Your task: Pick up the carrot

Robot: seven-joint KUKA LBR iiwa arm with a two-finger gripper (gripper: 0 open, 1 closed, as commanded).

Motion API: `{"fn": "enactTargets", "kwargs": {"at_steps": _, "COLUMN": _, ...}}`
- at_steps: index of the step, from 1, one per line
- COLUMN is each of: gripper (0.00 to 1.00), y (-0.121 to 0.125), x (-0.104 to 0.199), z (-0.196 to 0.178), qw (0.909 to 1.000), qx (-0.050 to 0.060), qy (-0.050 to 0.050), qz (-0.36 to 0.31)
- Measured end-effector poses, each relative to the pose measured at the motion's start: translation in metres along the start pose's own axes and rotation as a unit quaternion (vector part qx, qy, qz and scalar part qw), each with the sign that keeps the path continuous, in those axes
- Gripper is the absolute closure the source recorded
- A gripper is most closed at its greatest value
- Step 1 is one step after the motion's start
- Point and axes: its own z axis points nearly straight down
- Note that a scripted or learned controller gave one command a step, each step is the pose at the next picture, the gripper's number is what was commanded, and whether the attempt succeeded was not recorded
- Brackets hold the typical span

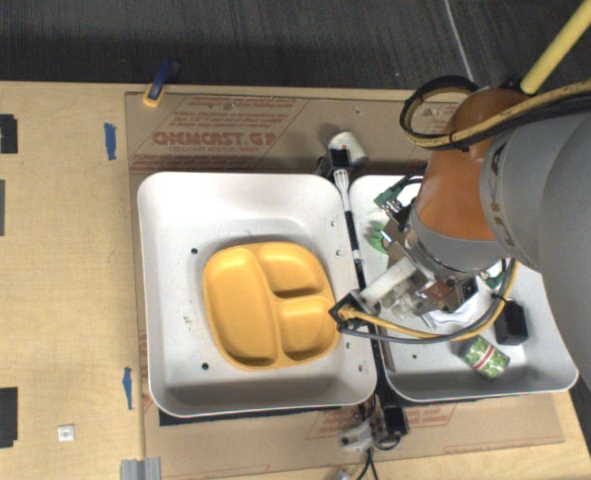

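Gripper (427,303) low over right bin (543,366), grip state unreadable; yellow tray (270,303) at its 9 o'clock.

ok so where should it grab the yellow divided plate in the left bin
Probably take the yellow plate by its rim on the view's left, coming straight down from above. It lies flat and looks too broad to span, but its raised edge is thin, and bare floor of the left bin beside it leaves room for a finger.
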Motion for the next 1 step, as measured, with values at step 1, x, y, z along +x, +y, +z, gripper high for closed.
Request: {"fn": "enactTargets", "kwargs": {"at_steps": 1, "gripper": 1.00, "y": -0.0233, "x": 0.0149, "z": -0.0249, "qw": 0.9944, "qx": -0.001, "qy": 0.002, "qz": 0.106}}
